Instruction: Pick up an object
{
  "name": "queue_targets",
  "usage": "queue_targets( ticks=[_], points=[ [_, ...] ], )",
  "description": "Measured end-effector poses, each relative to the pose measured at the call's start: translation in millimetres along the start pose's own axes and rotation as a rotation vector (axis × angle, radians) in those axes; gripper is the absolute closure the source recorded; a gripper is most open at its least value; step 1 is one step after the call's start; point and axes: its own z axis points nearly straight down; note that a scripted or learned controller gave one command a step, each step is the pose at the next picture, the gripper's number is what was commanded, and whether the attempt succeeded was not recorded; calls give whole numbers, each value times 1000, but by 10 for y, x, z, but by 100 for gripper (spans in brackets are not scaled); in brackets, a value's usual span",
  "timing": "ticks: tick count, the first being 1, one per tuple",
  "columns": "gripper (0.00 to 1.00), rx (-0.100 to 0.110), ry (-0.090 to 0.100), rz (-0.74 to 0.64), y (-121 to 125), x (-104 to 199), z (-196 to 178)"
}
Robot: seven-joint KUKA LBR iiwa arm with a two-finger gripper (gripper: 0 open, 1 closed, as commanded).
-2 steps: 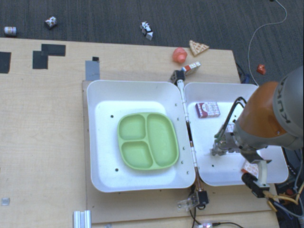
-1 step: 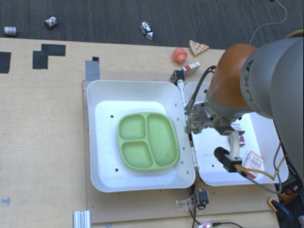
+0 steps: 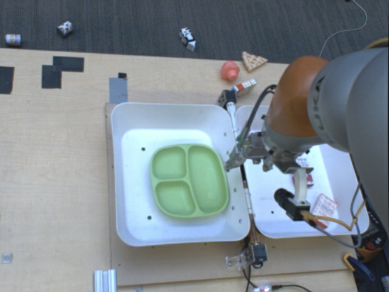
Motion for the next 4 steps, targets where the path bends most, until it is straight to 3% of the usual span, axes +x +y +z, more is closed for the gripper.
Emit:
queue_targets(
  ticks=[1, 2, 3, 4],
  points=[
    [0, 0, -2, 1, -371, -929, 0],
    [0, 0, -1, 1, -370, -922, 1],
    [0, -5, -1, 2, -424, -1141, 979],
    [100, -11, -2, 2, -405, -1142, 865]
  ],
)
